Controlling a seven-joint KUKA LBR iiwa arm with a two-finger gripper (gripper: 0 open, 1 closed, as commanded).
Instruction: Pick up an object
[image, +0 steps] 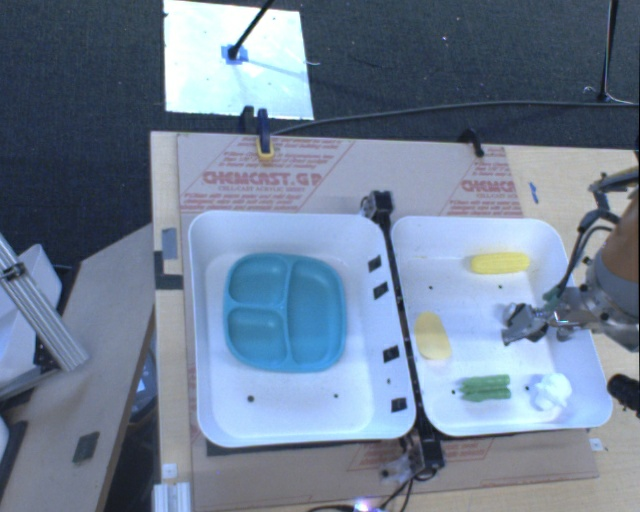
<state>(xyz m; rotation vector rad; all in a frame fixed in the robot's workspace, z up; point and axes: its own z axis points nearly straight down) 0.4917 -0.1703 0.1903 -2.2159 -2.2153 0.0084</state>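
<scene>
The right bin holds a yellow corn cob at its far side, a pale yellow oval piece near its left wall, a green bean-like piece at the front, and a small white lumpy object at the front right. My gripper reaches in from the right and hangs over the middle-right of this bin, between the corn and the white object. Nothing shows between its fingers.
The left bin carries a blue divided plate. A black divider with clips runs between the bins. Cables trail along the arm at the right edge.
</scene>
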